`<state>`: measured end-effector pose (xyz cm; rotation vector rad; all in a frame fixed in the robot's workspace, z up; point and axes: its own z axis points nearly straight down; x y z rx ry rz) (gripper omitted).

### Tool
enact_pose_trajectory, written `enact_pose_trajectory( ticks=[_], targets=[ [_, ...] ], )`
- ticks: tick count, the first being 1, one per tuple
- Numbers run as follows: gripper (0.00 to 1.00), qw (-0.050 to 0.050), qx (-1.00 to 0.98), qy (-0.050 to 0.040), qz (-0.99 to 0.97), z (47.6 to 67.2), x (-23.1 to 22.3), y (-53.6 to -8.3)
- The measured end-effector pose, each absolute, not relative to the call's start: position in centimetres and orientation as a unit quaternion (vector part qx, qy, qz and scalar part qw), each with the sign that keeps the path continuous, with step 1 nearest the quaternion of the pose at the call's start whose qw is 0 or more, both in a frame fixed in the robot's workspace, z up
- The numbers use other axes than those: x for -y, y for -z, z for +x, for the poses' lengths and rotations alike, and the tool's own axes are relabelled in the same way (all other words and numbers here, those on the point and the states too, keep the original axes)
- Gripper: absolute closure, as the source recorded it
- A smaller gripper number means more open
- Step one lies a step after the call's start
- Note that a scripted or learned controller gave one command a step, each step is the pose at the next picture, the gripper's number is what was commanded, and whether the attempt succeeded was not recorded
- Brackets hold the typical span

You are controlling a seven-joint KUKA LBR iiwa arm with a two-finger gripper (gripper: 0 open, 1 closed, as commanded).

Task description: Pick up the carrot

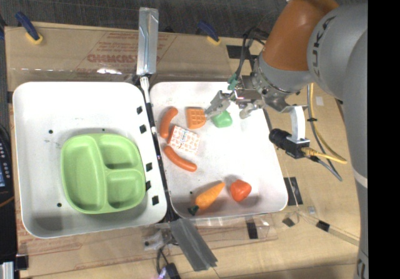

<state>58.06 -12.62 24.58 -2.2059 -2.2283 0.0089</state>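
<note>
The carrot (209,195), orange with a dark green stub, lies near the front wall of the right bin (275,174), pointing toward the front left. My gripper (230,108) hangs over the far part of that bin, well away from the carrot. Its fingers stand open, and nothing is held between them. A small green piece (222,120) lies just under the left finger.
A red-orange round piece (240,191) sits right next to the carrot. Two sausages (180,158) (167,121), a waffle (195,117) and a white dotted box (184,139) lie on the bin's left side. The left bin (31,146) holds a green divided plate (103,173).
</note>
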Motion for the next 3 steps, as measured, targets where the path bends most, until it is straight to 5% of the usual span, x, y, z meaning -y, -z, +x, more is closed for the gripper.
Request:
enact_pose_trajectory(
  ticks=[1,2,3],
  targets=[
    [0.00,0.004,0.673,-0.0035,-0.740,51.6,11.2,-15.4],
    [0.00,0.001,0.627,0.0001,-0.779,47.8,14.0,-9.0],
    [0.00,0.003,0.692,-0.0007,-0.722,47.7,14.4,-9.0]
  ],
)
